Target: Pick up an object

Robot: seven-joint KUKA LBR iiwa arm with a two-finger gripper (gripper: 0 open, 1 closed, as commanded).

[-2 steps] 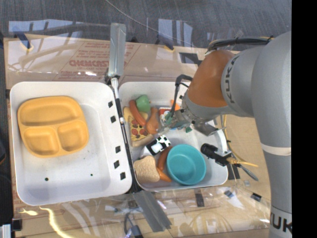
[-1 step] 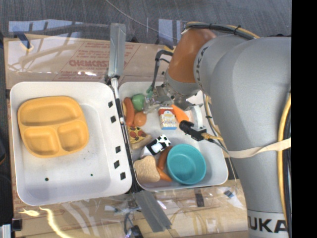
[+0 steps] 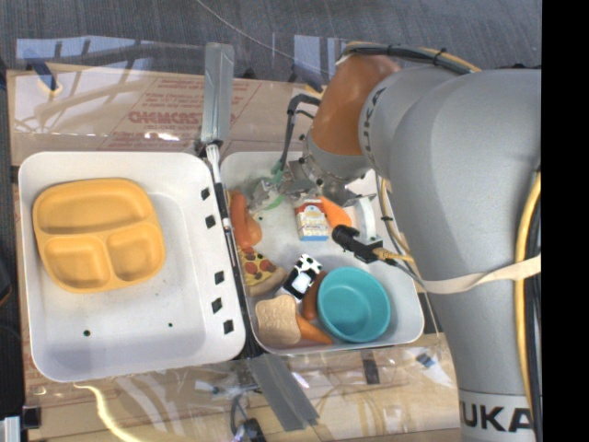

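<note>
While the gripper (image 3: 276, 189) hangs low over the top of the right bin (image 3: 409, 325), I honestly can't tell what it's doing grip-wise. Just beside it sits a small carton (image 3: 312, 221) with a carrot (image 3: 335, 214) touching it. Further down there's a teal bowl (image 3: 352, 304), a pizza slice (image 3: 259, 269) and bread (image 3: 276, 321). Over in the left bin (image 3: 120, 339) lies a yellow divided plate (image 3: 98, 232).
</note>
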